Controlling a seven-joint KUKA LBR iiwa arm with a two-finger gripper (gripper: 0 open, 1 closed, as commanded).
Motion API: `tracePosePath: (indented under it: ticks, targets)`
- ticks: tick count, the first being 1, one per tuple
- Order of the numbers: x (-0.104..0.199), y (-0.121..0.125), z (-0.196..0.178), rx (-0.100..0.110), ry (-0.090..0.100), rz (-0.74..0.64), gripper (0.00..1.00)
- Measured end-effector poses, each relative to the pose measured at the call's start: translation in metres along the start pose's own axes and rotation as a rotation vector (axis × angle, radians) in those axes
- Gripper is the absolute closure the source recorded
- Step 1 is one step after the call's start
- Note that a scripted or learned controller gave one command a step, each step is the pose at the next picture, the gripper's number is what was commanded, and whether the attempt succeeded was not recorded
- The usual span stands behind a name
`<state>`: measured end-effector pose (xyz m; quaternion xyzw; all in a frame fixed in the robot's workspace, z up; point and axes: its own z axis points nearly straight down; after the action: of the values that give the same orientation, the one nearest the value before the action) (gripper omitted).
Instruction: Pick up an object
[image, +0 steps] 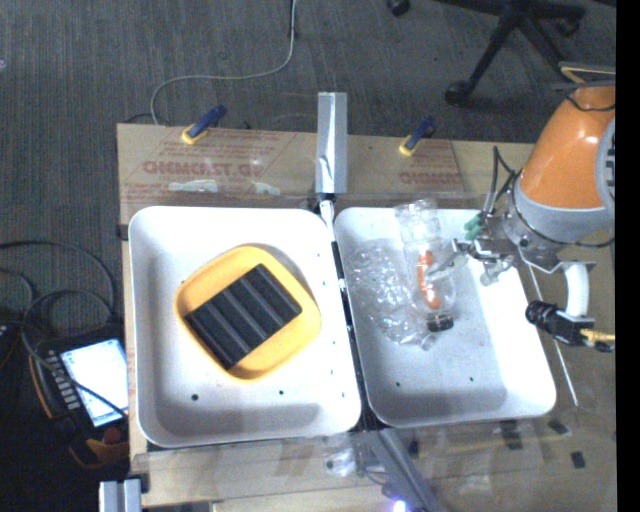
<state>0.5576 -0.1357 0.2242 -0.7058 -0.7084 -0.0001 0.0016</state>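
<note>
Clear plastic bottle (427, 268) in right bin (520, 395)

The left bin (150, 300) has bare floor around all 4 sides of the yellow tray (250, 312) at its middle. In the right bin (520, 390), a clear bottle (428, 270) and crumpled clear wrap (378, 290) take up the upper left; the lower half and right side lie open. The arm (570, 170) overhangs the upper right corner.
</note>
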Motion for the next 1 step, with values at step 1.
tracePosePath:
  ticks: [1]
  targets:
    - [-0.0244,0.0420,0.1116,0.001,-0.004,-0.034,0.00]
